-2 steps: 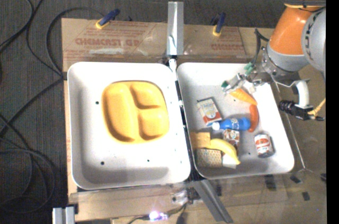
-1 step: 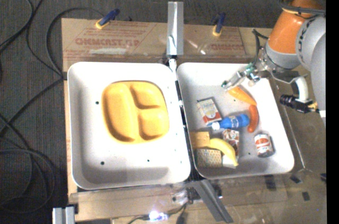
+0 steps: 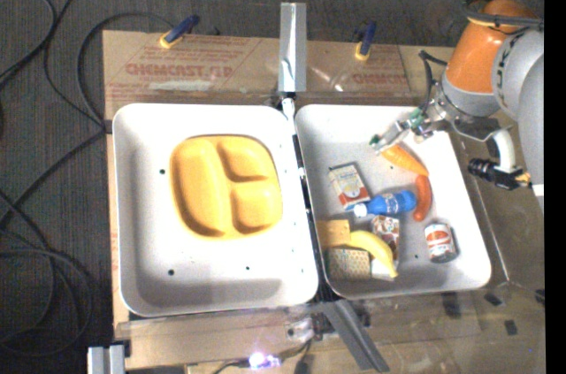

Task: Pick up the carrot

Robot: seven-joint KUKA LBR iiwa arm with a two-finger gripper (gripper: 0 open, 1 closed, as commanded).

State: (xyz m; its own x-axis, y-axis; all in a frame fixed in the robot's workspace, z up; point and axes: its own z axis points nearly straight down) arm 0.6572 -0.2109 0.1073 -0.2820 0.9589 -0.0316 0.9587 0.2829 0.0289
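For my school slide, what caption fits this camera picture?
Robot gripper reaching toward the carrot in the right bin.

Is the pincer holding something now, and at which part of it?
It cannot be told. The pincer is at the upper end of the carrot in the right bin, but a grip is not visible.

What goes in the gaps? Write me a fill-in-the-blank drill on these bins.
1. The yellow tray lies in the ___ bin.
2. The gripper is just above the ___, in the right bin.
3. The blue bottle lies between the small carton and the ___ below it.

Missing words: left; carrot; banana
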